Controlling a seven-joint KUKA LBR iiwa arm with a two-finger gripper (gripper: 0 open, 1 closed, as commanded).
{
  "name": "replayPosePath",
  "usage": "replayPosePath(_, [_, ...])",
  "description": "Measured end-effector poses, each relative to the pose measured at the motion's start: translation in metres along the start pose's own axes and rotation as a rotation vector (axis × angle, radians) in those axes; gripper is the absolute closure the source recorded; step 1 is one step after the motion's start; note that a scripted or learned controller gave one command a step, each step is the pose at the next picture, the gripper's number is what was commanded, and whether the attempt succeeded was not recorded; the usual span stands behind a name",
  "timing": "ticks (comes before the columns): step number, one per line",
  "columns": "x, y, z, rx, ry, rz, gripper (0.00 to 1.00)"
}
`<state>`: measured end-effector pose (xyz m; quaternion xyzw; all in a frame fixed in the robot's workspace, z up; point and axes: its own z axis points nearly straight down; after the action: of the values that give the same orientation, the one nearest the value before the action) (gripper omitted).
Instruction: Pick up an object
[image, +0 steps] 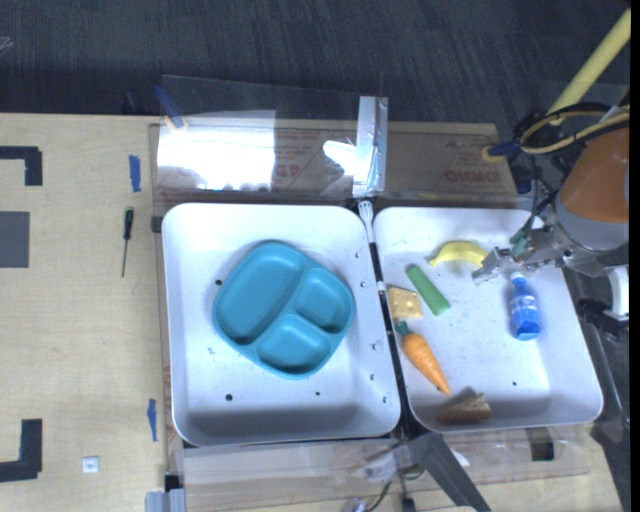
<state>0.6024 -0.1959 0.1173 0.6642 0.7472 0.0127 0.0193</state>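
One blue bottle (523, 308) in rt bin (570, 400) — just below pincer (497, 260), apart.

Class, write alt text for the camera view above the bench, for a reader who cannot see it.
The grey arm's hand hovers at the right white bin, between a yellow toy banana and a blue plastic bottle; a green stick, orange toy carrot and brown block lie nearby. The left white bin holds a blue divided plate.
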Motion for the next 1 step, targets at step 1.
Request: replayPosePath(1, [-0.0066, -0.0458, 0.0254, 0.033, 0.024, 0.119, 0.0])
